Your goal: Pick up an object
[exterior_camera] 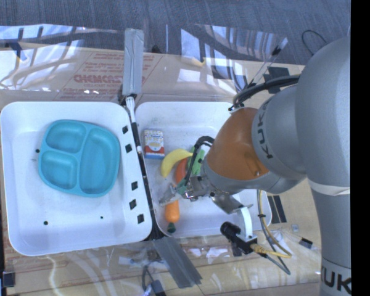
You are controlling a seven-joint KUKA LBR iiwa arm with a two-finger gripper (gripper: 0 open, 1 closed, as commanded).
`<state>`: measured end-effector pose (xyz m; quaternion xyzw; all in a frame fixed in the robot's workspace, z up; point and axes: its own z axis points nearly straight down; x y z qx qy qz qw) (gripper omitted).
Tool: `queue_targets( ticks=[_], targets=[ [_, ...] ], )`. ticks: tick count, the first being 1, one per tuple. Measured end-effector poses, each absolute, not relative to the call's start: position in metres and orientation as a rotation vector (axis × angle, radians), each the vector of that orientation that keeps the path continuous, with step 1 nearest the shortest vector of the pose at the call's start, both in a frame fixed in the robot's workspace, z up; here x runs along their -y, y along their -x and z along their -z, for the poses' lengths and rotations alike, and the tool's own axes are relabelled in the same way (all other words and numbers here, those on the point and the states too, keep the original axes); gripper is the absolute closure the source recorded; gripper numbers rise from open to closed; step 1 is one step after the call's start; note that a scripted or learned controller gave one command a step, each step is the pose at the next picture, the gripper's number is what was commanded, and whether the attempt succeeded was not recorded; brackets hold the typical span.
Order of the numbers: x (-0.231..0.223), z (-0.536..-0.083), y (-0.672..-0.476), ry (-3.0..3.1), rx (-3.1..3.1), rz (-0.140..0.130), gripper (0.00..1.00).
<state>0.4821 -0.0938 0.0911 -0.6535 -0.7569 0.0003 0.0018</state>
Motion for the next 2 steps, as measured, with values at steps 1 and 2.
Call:
queue_targets(
  ticks=[1,2],
  targets=[
    [0.094,-0.100,-0.482,2.047,2.378,-0.003,1.00],
    [0.062,-0.192,-0.549,2.110,2.327,0.001,1.00]
  ],
)
